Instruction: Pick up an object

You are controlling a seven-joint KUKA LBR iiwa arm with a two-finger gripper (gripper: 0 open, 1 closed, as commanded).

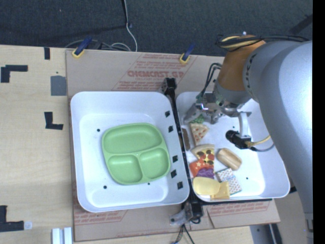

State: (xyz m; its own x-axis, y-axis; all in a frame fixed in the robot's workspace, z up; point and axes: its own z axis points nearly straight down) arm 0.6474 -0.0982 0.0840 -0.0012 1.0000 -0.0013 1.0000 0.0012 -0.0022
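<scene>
Camera view shows the arm (284,85) reaching over the right bin (271,184), set low so the gripper (205,111) hangs at the bin's far-left corner, just above a pizza slice (198,132); whether it grips anything, I cannot tell. The left bin (86,105) bears a green plate (134,153), while a bun (229,159), a yellow piece (205,187) and other toy foods crowd near the slice.
</scene>
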